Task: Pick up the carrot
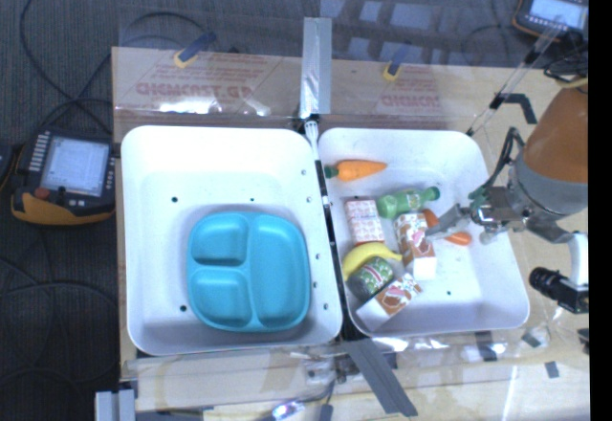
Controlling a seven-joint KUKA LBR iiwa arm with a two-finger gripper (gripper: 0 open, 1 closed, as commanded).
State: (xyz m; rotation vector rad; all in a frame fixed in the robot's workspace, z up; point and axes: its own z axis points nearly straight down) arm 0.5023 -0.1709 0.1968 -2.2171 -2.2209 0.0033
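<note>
The carrot (359,169), orange with a green stem end, lay lengthwise near the right bin's (497,309) far wall. The tool (457,223) hovered well apart; its state could not be told.

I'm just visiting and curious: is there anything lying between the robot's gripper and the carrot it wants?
Partly. The gripper hangs over the right bin's right side; the carrot lies at its far left corner. A green bottle lies between them, just below the direct line.

Smooth glossy white plastic bins (220,146) hold a matt blue plastic tray (251,268).
</note>
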